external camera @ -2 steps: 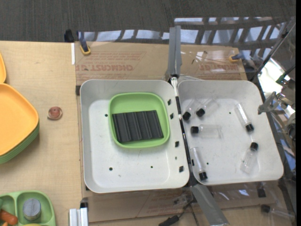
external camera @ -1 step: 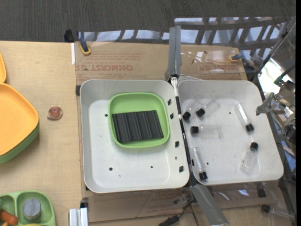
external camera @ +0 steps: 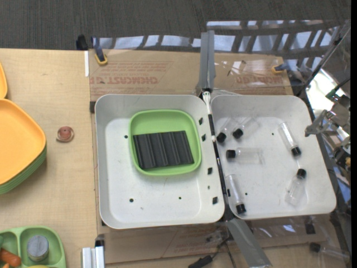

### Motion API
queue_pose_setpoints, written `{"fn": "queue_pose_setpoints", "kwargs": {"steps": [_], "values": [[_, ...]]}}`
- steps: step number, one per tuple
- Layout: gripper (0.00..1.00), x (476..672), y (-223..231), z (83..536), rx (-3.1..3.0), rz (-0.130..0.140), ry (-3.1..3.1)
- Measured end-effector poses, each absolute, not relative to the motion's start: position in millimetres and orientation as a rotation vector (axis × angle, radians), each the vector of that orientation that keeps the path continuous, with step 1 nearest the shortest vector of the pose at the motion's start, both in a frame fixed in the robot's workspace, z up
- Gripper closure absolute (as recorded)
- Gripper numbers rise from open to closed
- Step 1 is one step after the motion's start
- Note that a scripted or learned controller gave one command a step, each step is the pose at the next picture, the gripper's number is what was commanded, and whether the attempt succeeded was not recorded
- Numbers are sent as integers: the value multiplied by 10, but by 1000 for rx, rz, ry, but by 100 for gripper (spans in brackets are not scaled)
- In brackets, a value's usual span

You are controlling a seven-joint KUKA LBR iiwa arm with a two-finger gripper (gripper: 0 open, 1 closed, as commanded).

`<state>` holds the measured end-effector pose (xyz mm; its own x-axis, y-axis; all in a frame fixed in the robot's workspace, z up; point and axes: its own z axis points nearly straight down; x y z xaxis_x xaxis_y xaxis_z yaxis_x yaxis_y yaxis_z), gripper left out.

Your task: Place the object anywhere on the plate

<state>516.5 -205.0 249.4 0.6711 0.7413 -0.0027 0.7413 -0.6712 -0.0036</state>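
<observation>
A green, rounded-square plate (external camera: 163, 119) lies in the left white bin (external camera: 150, 205), toward its back. A dark grey ridged slab (external camera: 164, 149) rests flat on the plate and covers most of its floor. In the right white bin (external camera: 268, 202) several clear vials with black caps lie scattered. One vial (external camera: 290, 137) is near the right wall, another (external camera: 235, 193) is by the front left corner, and a third (external camera: 245, 155) is in the middle.
A stack of orange plates (external camera: 17, 147) and a small reddish knob (external camera: 65, 133) sit on the wooden table to the left. A green divided tray (external camera: 28, 249) is at the bottom left. Metal framing (external camera: 321, 124) stands along the right bin's right side.
</observation>
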Motion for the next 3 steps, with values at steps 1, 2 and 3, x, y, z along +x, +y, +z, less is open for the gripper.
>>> {"fn": "queue_pose_setpoints", "kwargs": {"steps": [1, 2, 3], "values": [[0, 5174, -2121, 2461, -2965, 7, -1034], [0, 5162, -2138, 2442, -2988, 5, -965], [0, 5124, -2210, 2471, -3007, 7, -906]]}}
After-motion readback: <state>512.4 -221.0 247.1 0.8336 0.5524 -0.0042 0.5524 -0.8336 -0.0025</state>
